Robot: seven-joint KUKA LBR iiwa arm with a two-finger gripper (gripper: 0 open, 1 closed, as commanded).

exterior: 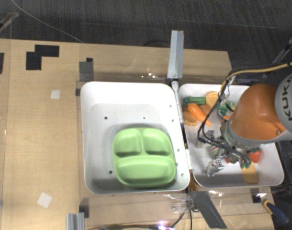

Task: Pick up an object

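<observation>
My gripper (215,166) hangs low in the right bin (275,178), below the arm's orange band. Its metal fingers point toward the bin's front left floor, and nothing shows between them. An orange carrot (197,113) with a green top (194,100) lies at the bin's back left. A pale round piece (212,98) sits behind it. A red and orange piece (254,155) and a tan piece (250,175) lie just right of the gripper. The arm hides much of the bin's middle.
The left bin (95,104) holds a green divided plate (144,156) with three compartments. A metal post (175,56) stands behind the wall between the two bins. Cables loop over the wrist. Wooden bench surrounds both bins.
</observation>
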